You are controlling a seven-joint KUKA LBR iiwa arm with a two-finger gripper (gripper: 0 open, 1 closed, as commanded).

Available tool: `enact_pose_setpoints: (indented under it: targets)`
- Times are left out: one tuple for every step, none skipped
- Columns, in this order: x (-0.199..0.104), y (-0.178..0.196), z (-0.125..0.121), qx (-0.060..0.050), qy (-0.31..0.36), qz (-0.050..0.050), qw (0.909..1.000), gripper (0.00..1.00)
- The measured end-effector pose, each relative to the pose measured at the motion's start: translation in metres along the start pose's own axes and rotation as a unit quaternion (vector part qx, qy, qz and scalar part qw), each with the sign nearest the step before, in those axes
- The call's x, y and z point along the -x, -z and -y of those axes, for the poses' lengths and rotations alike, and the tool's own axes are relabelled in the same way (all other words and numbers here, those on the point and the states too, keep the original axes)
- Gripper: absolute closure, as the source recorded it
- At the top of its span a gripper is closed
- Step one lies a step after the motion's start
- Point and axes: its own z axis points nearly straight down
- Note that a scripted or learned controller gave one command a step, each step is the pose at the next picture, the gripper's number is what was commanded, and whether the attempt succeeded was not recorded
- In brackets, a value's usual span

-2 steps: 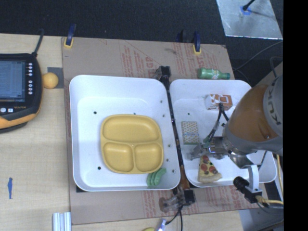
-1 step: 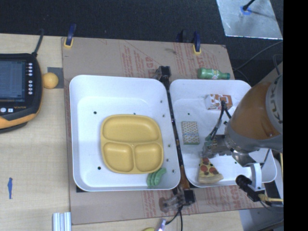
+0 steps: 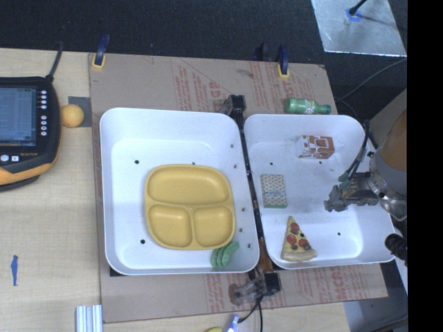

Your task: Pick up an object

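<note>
The grey two-finger gripper [image 3: 340, 200] is hovering over the right shallow white plastic bin [image 3: 353, 251], its state impossible to tell. A triangular toy pizza slice [image 3: 296, 241] is lying near that bin's front edge, apart from the gripper.

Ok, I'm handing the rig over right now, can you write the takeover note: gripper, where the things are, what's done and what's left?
Gripper: low over the right bin, near its right side; nothing seen between its fingers.
Right bin: pizza slice toy near front, patterned card at left, orange-and-white piece at back.
Left bin: yellow divided tray, green toy at its front right corner.
Done: nothing picked.
Left: grasp and lift one object.
</note>
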Motion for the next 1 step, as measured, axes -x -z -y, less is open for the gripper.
enact_pose_setpoints:
  targets:
    - [-0.0941,0.0021,0.0001,-0.002,0.002,-0.001,1.0,1.0]
